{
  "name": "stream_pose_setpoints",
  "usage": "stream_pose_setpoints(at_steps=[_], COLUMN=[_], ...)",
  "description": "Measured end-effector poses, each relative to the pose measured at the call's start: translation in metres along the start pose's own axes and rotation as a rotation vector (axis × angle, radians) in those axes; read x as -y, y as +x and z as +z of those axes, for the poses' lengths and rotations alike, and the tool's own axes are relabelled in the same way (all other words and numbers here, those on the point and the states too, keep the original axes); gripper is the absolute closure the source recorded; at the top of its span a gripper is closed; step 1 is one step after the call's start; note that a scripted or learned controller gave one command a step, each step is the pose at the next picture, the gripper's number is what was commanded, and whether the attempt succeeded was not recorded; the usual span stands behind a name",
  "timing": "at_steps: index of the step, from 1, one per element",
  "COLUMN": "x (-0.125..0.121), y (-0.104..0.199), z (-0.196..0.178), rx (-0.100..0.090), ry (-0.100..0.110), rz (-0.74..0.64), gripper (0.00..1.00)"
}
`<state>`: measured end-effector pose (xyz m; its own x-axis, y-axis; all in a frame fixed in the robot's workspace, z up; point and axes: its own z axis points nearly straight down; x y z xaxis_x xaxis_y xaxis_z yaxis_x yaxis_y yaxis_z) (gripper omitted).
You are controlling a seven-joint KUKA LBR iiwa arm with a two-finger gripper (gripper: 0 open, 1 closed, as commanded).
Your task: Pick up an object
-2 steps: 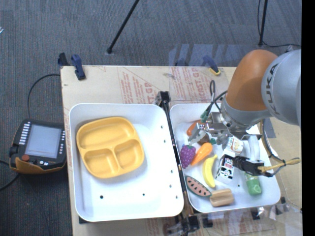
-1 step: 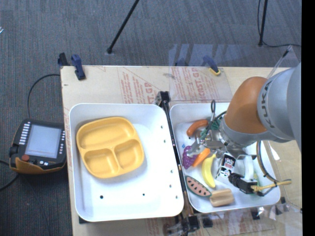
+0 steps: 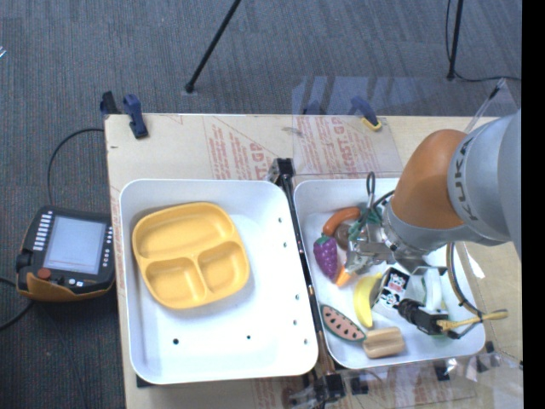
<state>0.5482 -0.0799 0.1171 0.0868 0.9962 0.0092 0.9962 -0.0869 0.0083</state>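
Tool [image 3: 358, 258], grip state unclear, amid crowded toys near right bin's [image 3: 341, 360] left wall.

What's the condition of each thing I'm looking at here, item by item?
Yellow tray: lying flat in the left bin, compartments bare.
Purple grapes: lying in the right bin, beside the tool.
Banana: lying flat.
Watermelon slice: lying flat near the front edge.
Tool: low among the toy food.
Handheld screen: on the floor, display lit.
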Motion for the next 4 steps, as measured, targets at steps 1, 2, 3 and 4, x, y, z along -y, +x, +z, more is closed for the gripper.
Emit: stream_pose_setpoints(at_steps=[1,2,3,4], x=[-0.061,-0.058,-0.046,-0.045], y=[-0.024,-0.023,-0.003,-0.003], z=[-0.136,-0.13,0.009,0.002], rx=[0.011,0.01,0.009,0.006], ry=[-0.002,0.011,0.005,0.013], rz=[0.18,0.178,0.05,0.053], gripper=[1.0,0.0,0.0,1.0])
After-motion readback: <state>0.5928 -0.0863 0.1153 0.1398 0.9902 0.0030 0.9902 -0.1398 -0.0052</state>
